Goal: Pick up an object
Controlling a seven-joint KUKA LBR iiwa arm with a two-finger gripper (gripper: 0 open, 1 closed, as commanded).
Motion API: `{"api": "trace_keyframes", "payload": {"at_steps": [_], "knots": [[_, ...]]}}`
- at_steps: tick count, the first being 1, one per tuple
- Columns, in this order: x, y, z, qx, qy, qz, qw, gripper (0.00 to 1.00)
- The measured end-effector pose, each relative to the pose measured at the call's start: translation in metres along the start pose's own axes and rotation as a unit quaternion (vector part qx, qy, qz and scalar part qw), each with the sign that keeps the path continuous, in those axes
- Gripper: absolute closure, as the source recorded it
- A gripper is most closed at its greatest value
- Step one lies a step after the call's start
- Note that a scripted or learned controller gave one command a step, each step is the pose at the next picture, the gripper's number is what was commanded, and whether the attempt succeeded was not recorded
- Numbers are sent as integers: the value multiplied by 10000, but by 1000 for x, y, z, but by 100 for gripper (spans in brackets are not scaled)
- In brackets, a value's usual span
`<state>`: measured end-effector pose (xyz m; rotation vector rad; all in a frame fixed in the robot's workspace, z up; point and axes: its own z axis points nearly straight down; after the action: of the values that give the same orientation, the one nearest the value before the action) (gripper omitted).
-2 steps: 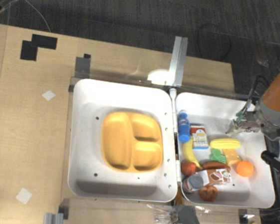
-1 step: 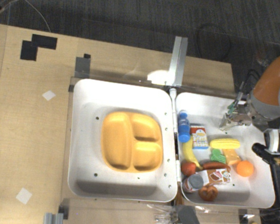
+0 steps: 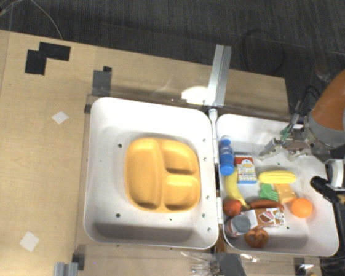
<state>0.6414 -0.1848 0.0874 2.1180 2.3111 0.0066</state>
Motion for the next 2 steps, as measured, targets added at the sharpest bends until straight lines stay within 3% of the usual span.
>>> {"api": "trace_keyframes", "payload": {"at_steps": [1,2], "knots": [[-8,-111,-2,-1,-9,-932,9956,0],[27,-92,-64,-17,-3,-865,9962,0]]}}
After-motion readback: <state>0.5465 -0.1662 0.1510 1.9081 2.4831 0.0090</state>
